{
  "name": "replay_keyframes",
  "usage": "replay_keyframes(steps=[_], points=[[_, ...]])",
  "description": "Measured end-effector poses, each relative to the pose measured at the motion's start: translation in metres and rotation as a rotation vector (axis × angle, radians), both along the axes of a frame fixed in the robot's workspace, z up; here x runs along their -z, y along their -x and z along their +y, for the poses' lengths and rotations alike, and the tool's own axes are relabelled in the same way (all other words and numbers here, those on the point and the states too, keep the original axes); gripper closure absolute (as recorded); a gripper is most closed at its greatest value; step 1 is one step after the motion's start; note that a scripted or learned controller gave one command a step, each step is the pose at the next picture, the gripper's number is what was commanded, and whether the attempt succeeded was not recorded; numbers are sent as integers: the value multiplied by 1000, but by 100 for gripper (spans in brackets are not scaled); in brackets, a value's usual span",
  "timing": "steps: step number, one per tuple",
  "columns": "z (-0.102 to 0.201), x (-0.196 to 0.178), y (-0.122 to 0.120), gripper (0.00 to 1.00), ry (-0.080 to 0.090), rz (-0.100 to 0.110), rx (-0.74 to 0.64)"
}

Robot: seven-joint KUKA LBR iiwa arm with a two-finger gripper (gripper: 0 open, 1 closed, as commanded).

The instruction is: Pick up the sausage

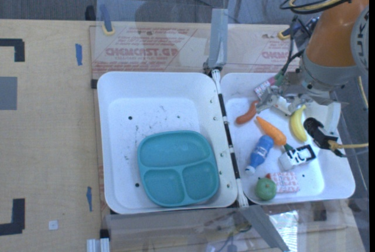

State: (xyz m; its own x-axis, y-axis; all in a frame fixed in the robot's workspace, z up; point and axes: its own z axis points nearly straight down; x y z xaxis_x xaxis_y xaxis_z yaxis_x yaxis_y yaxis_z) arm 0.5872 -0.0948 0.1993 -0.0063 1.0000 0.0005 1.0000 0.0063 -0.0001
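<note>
The sausage (246, 114) is a short, curved, reddish-orange piece lying in the right bin (337, 186) near its left wall. My gripper (266, 95) hangs just above and to the right of the sausage's upper end, at the tip of the grey arm with the orange band (331, 34). From this angle the sausage's upper end seems to meet the gripper tip, while the rest of it rests on the bin floor.
Beside the sausage lie an orange carrot (271, 131), a blue bottle (260, 152), a banana (297, 123), a green apple (265, 189), a red-and-white packet (286, 181) and a black-and-white object (300, 155). The left bin (117, 98) holds a teal divided tray (177, 167).
</note>
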Motion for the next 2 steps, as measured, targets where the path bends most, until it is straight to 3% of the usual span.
replay_keyframes(steps=[1,2], points=[[-5,78,-44,0,1,-2,-135],[-3,111,-59,0,2,-7,-169]])
